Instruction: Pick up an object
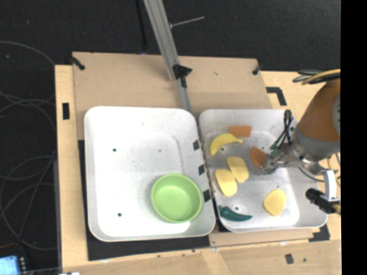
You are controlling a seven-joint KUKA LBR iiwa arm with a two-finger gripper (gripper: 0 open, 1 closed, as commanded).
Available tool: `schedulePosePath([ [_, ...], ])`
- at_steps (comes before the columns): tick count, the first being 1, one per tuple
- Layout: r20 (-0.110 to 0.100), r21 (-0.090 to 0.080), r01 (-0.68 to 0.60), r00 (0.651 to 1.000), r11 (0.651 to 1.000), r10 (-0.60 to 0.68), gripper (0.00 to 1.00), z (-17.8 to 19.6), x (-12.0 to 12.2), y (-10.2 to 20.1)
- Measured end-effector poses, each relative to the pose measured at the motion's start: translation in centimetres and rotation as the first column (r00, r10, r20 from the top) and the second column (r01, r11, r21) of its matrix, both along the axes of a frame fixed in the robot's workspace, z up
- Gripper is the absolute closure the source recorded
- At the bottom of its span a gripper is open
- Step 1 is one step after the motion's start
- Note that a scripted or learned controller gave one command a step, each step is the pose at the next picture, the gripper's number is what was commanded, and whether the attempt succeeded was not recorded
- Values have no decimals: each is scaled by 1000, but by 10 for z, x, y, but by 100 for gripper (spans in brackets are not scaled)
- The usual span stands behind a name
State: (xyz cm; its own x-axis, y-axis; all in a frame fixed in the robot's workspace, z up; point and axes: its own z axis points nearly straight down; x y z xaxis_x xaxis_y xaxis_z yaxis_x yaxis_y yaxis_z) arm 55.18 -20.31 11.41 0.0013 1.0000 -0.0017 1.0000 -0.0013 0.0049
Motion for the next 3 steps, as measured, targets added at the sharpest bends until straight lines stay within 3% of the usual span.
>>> schedulePosePath([
  [1, 3, 0, -5, 1000, 1000, 5, 100, 63, 7, -3],
  [3, 2, 0, -7, 1000, 1000, 7, 100, 150, 13, -3],
])
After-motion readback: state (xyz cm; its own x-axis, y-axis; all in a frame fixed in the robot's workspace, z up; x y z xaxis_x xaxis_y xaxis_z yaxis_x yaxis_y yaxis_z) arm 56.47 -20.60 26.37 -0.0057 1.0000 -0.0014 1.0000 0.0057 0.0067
